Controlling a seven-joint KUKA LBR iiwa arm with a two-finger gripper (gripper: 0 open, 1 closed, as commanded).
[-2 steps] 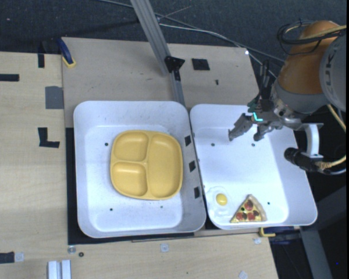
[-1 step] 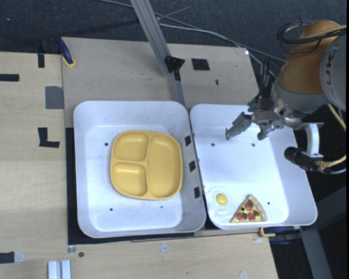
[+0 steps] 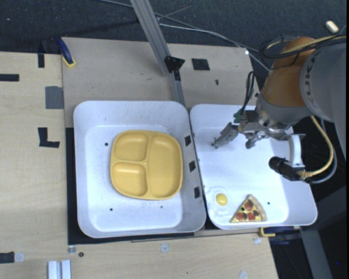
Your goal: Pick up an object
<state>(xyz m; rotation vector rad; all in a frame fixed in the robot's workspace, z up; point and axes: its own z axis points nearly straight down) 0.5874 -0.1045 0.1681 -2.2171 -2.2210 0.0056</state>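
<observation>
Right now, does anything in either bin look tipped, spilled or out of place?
Nothing stands out. The yellow divided plate lies flat in the left bin; the fried egg and pizza slice lie apart in the right bin. The gripper hovers open above them.

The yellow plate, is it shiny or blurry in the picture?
In the camera view the yellow plate looks sharp and evenly lit, with soft light patches but no hard glare; the robot's hand is a bit blurrier, and the pizza slice is small yet clear.
</observation>
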